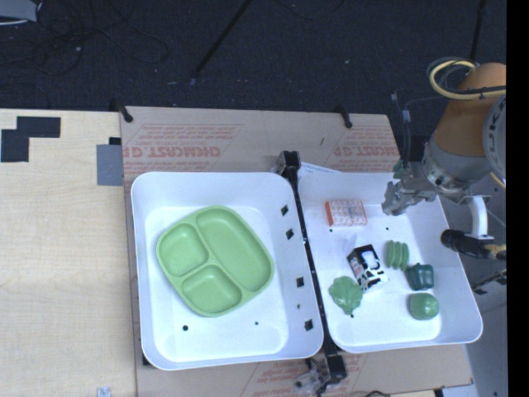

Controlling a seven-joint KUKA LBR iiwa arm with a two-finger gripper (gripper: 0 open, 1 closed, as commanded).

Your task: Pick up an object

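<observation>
The right bin (450,325) holds several small objects: an orange-and-white packet (345,213), a black-and-white box (367,267), a light green ridged piece (396,255), a dark green block (420,276), a round green piece (423,306) and a leafy green piece (345,293). My gripper (400,198) hangs over the bin's upper right part, right of the packet and above the ridged piece. Nothing shows between its fingers.
The left bin (149,222) holds a light green divided plate (215,259). A black divider (302,255) runs between the bins. The grey arm with its orange band (473,98) comes in from the upper right. Cardboard lies under both bins.
</observation>
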